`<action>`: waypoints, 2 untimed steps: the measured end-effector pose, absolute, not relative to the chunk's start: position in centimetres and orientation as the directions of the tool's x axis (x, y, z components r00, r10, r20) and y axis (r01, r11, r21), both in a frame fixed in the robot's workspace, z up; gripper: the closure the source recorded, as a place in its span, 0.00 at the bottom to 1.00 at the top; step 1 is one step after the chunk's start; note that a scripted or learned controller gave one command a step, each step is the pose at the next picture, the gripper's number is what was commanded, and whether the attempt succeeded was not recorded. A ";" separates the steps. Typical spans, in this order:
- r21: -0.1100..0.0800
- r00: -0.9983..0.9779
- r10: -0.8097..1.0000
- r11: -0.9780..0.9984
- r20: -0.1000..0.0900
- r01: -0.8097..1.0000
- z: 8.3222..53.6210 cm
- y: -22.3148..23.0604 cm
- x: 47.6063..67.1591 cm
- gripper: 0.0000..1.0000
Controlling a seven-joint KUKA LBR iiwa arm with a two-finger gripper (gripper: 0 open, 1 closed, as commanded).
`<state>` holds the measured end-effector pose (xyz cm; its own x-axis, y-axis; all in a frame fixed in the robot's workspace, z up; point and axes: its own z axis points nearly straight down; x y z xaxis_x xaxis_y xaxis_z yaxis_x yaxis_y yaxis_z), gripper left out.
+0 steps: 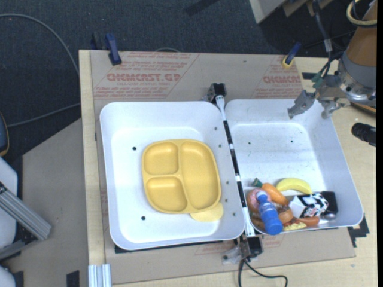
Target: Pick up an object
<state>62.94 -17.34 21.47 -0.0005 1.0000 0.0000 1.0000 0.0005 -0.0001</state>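
The gripper (pixel 313 105) is seen above the far rim of the right bin (pixel 335 154), and its fingers (pixel 298 107) are spread with nothing between them. It is judged that they are kept apart so an object can be taken in. The objects are heaped in the near corner of this bin: a blue bottle (pixel 269 215), a banana (pixel 294 186) and a black-and-white item (pixel 313 204), touching one another. A yellow divided plate (pixel 179 176) lies in the left bin (pixel 122 160).
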 end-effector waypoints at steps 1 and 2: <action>0.000 0.000 1.000 0.000 0.000 1.000 19.8 -12.5 55.7 0.00; 0.001 0.001 1.000 -0.001 0.000 1.000 8.4 -12.4 49.5 0.00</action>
